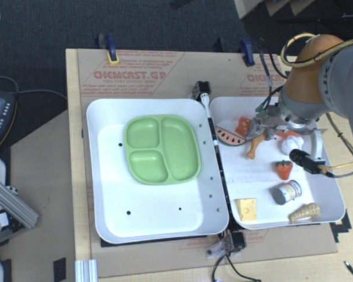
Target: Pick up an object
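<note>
My gripper (267, 126) hangs low over the far part of the right bin (265, 218), under the grey arm with its orange band (309, 69). Directly below and left of it lies an orange stick-shaped toy (253, 147). A small orange piece (243, 126) and a watermelon slice (228, 137) sit just to the left. A red and white toy (290, 139) lies to the gripper's right, partly under the wrist. Whether anything is held is hidden by the wrist.
Nearer the front of the right bin are a red strawberry-like toy (283, 169), a small can (287, 192), a yellow cheese block (246, 208) and a cone (303, 213). The left bin (106, 175) holds a green divided plate (163, 148). A black cable (309, 162) trails off the wrist.
</note>
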`<state>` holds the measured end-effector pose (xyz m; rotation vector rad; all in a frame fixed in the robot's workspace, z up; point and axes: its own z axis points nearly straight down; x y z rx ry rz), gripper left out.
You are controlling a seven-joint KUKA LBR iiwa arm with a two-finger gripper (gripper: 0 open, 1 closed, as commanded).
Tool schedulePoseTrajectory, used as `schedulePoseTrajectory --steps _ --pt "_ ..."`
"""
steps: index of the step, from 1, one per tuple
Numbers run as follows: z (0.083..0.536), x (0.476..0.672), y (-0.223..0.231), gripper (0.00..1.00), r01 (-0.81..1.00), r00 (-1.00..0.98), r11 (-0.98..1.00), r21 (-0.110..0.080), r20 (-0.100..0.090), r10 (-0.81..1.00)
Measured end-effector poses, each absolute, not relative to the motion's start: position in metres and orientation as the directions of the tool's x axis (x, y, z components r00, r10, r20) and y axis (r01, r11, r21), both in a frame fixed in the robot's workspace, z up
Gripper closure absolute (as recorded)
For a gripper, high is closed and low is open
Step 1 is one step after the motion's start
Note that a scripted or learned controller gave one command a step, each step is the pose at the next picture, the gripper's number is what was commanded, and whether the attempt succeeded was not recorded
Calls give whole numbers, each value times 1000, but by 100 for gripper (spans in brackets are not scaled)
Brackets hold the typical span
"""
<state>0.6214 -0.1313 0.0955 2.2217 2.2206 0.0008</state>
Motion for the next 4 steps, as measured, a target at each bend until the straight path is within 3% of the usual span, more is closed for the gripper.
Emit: schedulePoseTrajectory --steps 2,3,4 --pt "212 626 -138 100 1000 0 0 7 -3 1000" --pt "226 627 -138 100 1000 -1 1 5 -1 1000" --pt "226 605 -85 100 1000 -5 5 -3 3 1000"
